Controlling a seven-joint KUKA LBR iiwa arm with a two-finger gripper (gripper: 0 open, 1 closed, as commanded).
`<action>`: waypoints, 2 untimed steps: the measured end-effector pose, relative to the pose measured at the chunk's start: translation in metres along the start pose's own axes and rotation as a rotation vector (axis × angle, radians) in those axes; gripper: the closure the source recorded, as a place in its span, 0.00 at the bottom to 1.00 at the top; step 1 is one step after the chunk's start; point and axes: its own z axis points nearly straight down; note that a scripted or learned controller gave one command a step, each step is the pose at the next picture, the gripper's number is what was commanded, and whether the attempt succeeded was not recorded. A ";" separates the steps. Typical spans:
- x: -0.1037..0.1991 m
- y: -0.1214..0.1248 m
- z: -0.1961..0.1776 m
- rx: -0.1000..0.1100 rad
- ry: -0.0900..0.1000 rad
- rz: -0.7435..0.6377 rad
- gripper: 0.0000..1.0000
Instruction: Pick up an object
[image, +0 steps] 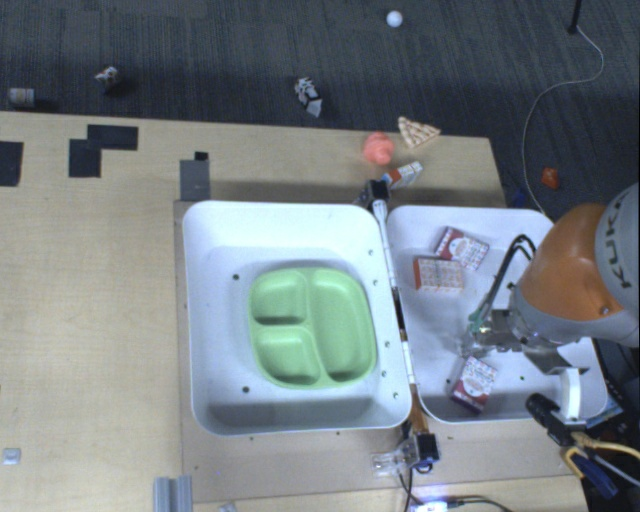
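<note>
Nearest the lens is the grey arm (585, 290), its orange band a broad dome over the right bin's right part. Under the arm's left edge hangs the gripper (487, 336), low inside that bin; whether it is open or closed cannot be told, since the wrist hides much of it, and nothing can be seen held in it.

Far to the gripper's left, black patches (100, 145) mark the bench (90, 330). Nearer, though well left of the gripper, sits the left bin (200, 300), and a green plate (310, 325) with three compartments lies flat on its floor. Beyond the bins, up and to the left of the gripper, a pink ball (378, 148), a tan wedge (418, 131) and a small tube (400, 177) lie on the bench close together.

The right bin (425, 395) touches the left bin along one edge, and the gripper is over its middle. Three small red-and-white things lie in this bin. A box (440, 273) lies up and to the left of the gripper, apart from it. A second box (462, 245) lies just beyond the first, tilted, nearly touching it. A packet (475, 383) lies just beside the gripper, on its near side, close to the bin's front wall; whether the gripper touches it cannot be told. A black cable (505, 265) curves along the arm's left side above the gripper.
</note>
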 end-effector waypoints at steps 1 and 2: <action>0.000 0.000 0.000 0.000 0.000 -0.001 0.00; 0.001 0.002 -0.011 -0.004 0.000 -0.002 1.00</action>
